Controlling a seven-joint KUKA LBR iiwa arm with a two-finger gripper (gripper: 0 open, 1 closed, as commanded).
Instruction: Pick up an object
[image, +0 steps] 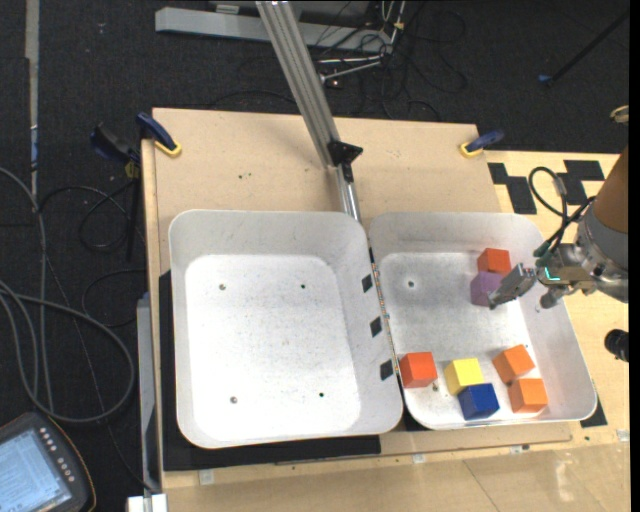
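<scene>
A wooden bench carries two shallow white bins side by side, seen from above at a slant. The left bin (265, 325) has nothing but speckles on its floor. The right bin (440, 280) holds all the blocks, and everything below is placed relative to it.

The grey arm reaches in over the right bin's right wall. Its gripper (524, 283) sits low inside the bin, toward the upper right part of the floor. One dark finger slants down and leftward, its tip touching or almost touching a purple block (484, 289). The other finger lies nearer the bin's right wall, so the two look spread apart, with nothing caught between them.

The purple block lies just to the left of the gripper, beside the finger rather than between the fingers. An orange block (493, 261) sits just behind the purple one, toward the bin's far edge, the two nearly touching.

Along the bin's near edge rest five more blocks: an orange one (418, 369) by the left wall, a yellow one (464, 375), a blue one (479, 400), and two orange ones (514, 362) (528, 395) near the right corner.

As I judge it, a grasp on the purple block calls for a short shift leftward, so the fingers straddle it.
</scene>
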